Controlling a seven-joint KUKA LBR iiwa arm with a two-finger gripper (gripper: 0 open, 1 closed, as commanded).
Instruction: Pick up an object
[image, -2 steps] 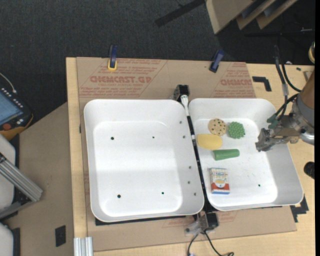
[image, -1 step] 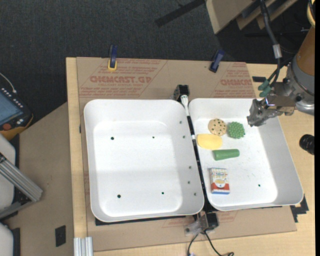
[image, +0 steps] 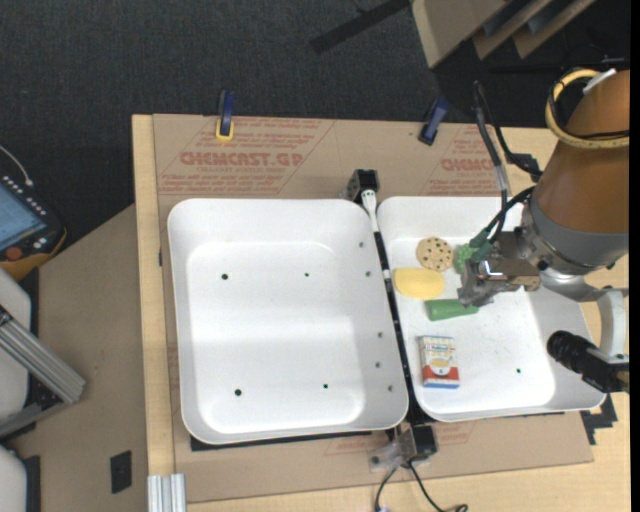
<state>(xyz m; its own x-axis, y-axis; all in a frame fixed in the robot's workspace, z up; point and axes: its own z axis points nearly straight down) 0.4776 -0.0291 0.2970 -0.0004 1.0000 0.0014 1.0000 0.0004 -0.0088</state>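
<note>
Landmark: right bin (image: 500, 395), a shallow white tray on the counter (image: 150, 300).
Left bin (image: 280, 320): white, directly beside the right bin, their inner rims touching along a dark seam.
Cookie (image: 432, 252): round, tan, speckled; in the right bin's far-left part.
Yellow item (image: 417, 283): rounded, pale yellow; in the right bin just nearer than the cookie, close to the bin's left wall.
Green block (image: 450, 311): flat, dark green; in the right bin, just nearer than the yellow item, directly below the end effector.
Box (image: 438, 361): small, white with red base; in the right bin's near-left part, apart from the other items.
Arm (image: 590, 190): grey with orange band; reaches over the right bin from its right side.
End effector (image: 478, 285): low over the right bin's middle, above the green block and beside the yellow item; cannot tell whether it is apart, together, or clamped on anything.
</note>
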